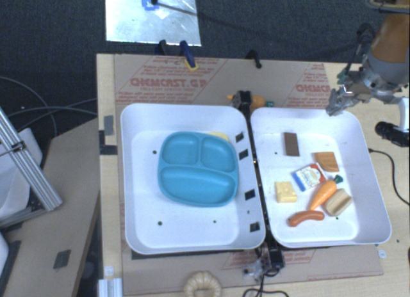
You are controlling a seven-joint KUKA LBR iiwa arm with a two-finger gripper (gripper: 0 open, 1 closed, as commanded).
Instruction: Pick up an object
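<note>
From my station I see the gripper (336, 105) hanging above the far right corner of the right bin (365, 155), at about one o'clock from that bin's middle; I cannot tell from this angle how it is set, and nothing shows in its grasp. The arm (384, 59) comes in from the right with its orange band above the wrist.

The objects all lie in the right bin. A brown block (291, 143) sits at twelve o'clock of the group. A tan slice (327, 161) lies at two o'clock, just above a small blue and red packet (307, 176). A yellow cheese cube (285, 192) rests at nine o'clock. An orange carrot (323, 193) lies slanted just beside the packet, with a beige bread roll (337, 202) touching it at four o'clock, and a red sausage (305, 217) at six o'clock.

In the left bin (138, 161) I see a blue divided plate (197, 168).
</note>
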